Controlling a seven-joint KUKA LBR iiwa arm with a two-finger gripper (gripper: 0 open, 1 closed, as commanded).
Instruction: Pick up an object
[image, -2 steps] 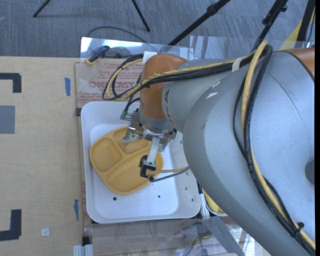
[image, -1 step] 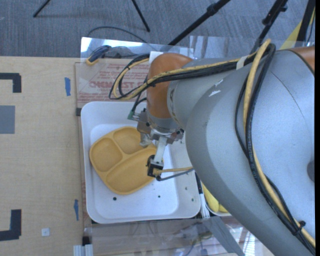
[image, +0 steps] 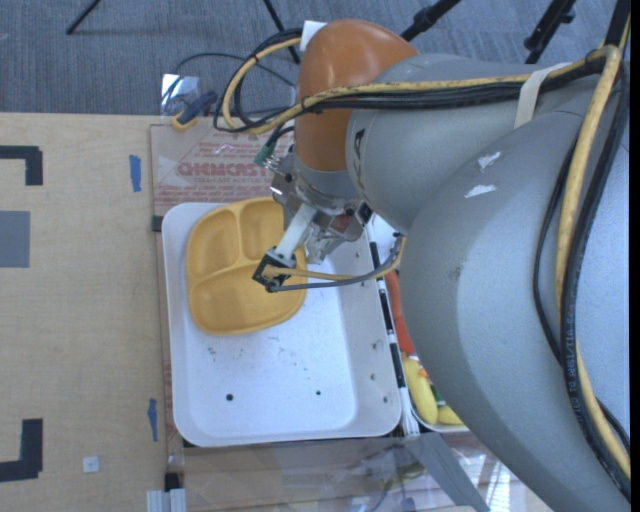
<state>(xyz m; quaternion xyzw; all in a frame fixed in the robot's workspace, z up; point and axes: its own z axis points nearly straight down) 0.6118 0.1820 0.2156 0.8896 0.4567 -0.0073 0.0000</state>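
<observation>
The yellow, three-compartment plastic plate (image: 225, 275) lies flat in the upper-left part of the left shallow white bin (image: 290, 390). The two-finger gripper (image: 322, 238) hangs over the plate's right edge, perhaps touching it. I cannot tell how far it is open or whether it holds anything. A small yellow object (image: 425, 398) shows just right of that bin, beneath the grey arm (image: 500, 250).

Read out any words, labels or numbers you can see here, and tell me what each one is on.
"CHEMCAS...": red letters on the brown sheet just beyond the white bin; the end of the word is hidden behind the arm.
Smaller red print under that word: too blurred to read.
</observation>
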